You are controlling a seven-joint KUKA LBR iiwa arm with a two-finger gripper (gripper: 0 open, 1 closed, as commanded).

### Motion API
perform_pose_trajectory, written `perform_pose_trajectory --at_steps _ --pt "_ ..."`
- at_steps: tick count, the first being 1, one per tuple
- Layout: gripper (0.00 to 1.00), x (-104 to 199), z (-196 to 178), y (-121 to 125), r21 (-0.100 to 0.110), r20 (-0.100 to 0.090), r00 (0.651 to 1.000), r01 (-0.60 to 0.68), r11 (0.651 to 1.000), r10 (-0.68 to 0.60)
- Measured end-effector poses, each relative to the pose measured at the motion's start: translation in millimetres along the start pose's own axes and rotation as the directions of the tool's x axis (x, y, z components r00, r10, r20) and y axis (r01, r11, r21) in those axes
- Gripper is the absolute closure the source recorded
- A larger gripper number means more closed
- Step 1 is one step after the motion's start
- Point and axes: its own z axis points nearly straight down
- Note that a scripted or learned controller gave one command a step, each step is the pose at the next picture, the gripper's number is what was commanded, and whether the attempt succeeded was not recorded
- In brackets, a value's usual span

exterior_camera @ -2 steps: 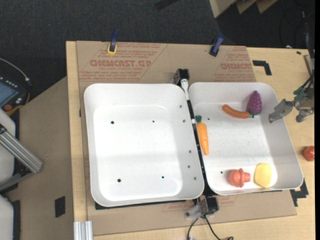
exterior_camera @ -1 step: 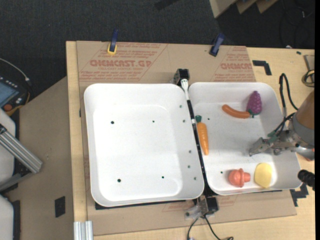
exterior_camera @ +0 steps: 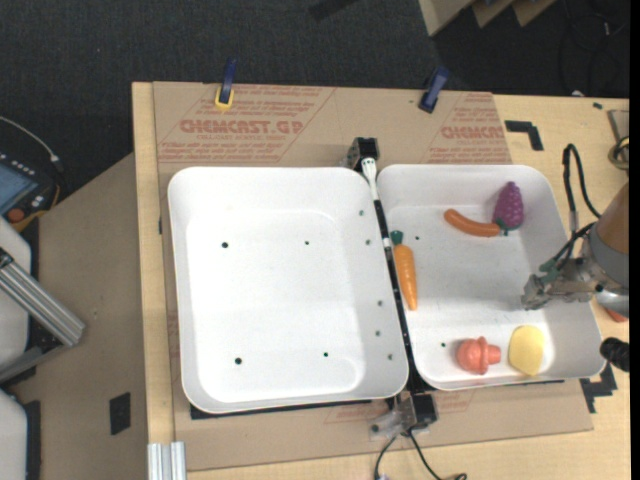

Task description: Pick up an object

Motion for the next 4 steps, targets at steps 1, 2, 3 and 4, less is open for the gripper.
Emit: perform_pose_trajectory --at_steps 1,2,3,4 --pt "1.00 -2.0 -92.3 -17.5 -0.003 0.002 1.000 -0.001 1.000 0.001" --pt "1.00 -1.7 -97.7 -16.6 -0.001 0.002 1.000 -0.001 1.000 0.001" --pt "1.00 -2.0 -107.9 -15.8 -0.004 0.004 1.000 -0.001 1.000 0.001" --pt "1.00 -2.4 -118.2 -14.9 -0.007 0.006 1.000 -0.001 1.000 0.001"
